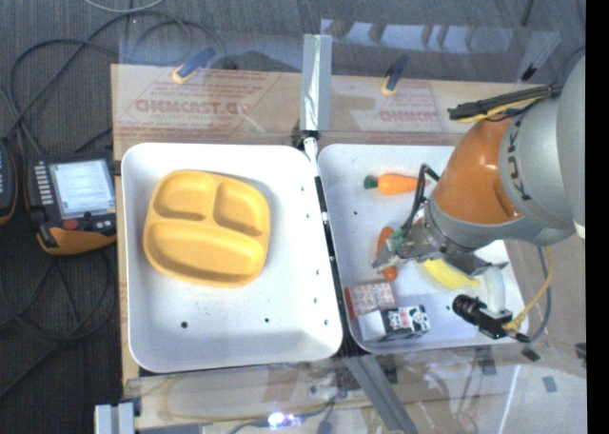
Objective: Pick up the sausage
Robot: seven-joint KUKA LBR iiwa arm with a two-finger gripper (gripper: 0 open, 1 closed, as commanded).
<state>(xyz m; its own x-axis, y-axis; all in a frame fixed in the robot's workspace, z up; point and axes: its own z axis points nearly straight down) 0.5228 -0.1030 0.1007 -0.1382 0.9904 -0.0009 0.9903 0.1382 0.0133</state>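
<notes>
The sausage (383, 241) is a small reddish-orange piece lying near the middle of the right bin (343, 232), partly covered by the tool. My gripper (401, 249) is low over the bin, right at the sausage's right side, touching or almost touching it. The grey arm with its orange band (476, 185) hides the bin's right half behind it.
A toy carrot (394, 183) lies at the back of the right bin. A yellow banana (447, 275) pokes out under the wrist. A small red-and-white box (370, 299) and a black-and-white packet (407, 321) sit near the front wall. The left bin (228, 337) holds a yellow divided plate (207, 227).
</notes>
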